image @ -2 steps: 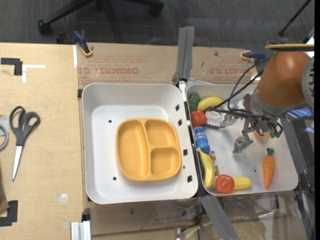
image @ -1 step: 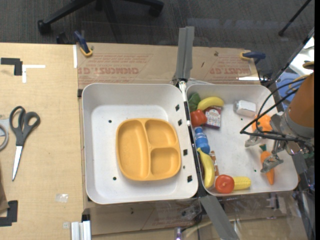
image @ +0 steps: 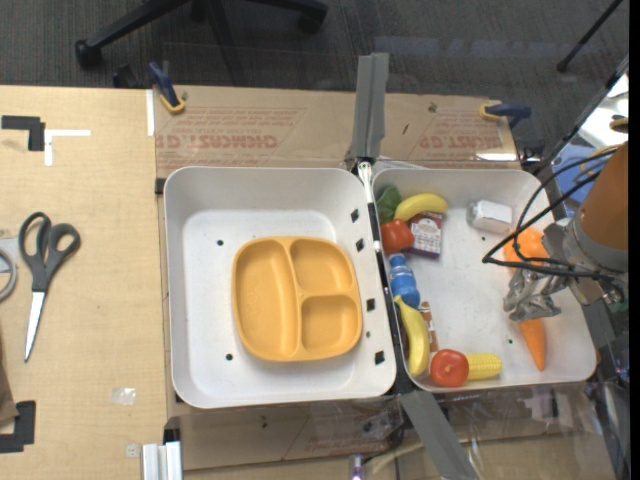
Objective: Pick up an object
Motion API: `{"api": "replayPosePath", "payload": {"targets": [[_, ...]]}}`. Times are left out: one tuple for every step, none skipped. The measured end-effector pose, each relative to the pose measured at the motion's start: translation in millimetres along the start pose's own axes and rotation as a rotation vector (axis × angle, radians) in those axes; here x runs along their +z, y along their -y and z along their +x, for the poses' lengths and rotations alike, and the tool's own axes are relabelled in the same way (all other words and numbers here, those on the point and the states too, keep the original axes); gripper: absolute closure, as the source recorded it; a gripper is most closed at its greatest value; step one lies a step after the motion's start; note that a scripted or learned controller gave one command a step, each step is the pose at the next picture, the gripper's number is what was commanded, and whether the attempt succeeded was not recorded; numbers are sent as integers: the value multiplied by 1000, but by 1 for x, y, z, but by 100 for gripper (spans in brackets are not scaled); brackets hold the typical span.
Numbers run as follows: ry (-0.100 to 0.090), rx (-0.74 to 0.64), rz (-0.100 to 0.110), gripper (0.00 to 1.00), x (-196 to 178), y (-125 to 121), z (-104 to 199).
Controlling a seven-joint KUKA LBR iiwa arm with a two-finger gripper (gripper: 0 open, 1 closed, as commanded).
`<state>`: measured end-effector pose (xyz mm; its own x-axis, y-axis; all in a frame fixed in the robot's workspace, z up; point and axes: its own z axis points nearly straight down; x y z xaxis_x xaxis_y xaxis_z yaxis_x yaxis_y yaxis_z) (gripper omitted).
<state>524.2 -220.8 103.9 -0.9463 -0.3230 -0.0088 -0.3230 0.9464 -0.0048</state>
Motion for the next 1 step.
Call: {"api": "replayPosePath", "payload": {"targets": [[0, 0, 0, 0, 0, 0, 0]]}}
